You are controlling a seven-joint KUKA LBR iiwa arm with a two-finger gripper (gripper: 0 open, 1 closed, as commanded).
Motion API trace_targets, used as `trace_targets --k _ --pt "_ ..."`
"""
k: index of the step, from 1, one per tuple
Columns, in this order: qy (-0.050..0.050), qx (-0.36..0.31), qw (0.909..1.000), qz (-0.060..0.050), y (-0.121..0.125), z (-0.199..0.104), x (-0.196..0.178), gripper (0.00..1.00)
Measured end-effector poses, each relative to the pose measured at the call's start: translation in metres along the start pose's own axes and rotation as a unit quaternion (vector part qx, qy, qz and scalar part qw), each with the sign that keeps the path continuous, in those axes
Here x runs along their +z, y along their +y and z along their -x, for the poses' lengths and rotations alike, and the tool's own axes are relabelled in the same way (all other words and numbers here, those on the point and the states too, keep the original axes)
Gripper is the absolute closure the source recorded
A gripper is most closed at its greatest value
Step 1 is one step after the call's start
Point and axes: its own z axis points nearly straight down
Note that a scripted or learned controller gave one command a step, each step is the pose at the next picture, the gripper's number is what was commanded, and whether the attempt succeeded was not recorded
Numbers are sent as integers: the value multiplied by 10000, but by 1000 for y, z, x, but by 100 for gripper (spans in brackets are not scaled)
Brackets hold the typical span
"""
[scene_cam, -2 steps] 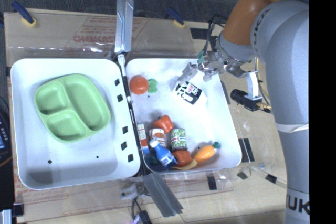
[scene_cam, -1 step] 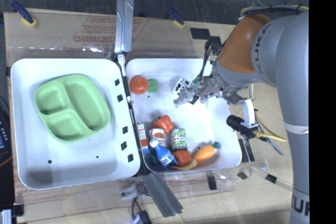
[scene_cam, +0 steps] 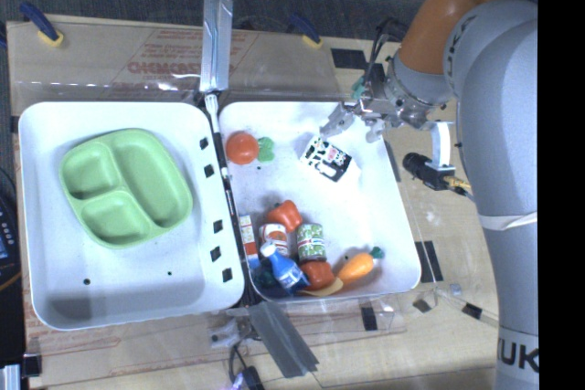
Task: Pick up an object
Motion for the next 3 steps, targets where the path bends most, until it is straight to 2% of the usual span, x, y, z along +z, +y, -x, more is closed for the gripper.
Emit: trace_targets --k 1,2,3 --pt "3 -482 9988 11 -15 -14 84 0" --pt "5 -510 9987 15 -14 -15 73 100" --pt "7 -363 9993 1 -69 -63 -25 100"
